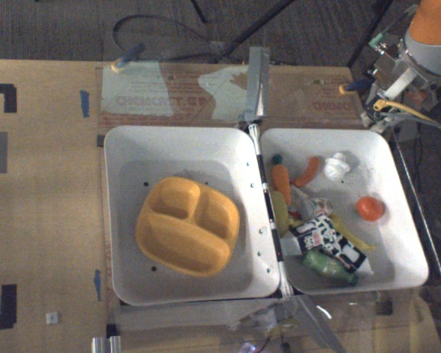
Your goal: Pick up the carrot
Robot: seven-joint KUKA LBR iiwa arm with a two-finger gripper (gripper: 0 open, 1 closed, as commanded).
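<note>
Bench inventory, left to right. Left bin [125, 153]: one yellow compartment tray [188, 225], lying flat, well apart from everything the task concerns. Right bin [404, 219]: carrot [281, 182] at the bin's left wall, just beside the divider between the bins; long axis runs roughly up-down in the camera view, dark green stem end toward the far rim, orange tip toward the near side, slightly tilted. Beside it, a smaller curved orange-red piece [307, 171], easily confused with the target. Further items: white object [336, 167], yellow-green piece [280, 212], black-and-white packet [329, 242], green item [327, 264], round orange-red item [370, 209].

Arm: gripper [397, 87] at upper right, outside the bin's far-right corner; its opening cannot be told and nothing is visibly held. Carrot lies down-left of the gripper, across the bin. Judgement: approach requires travel leftward and nearer, jaws closing across the carrot's short axis.
</note>
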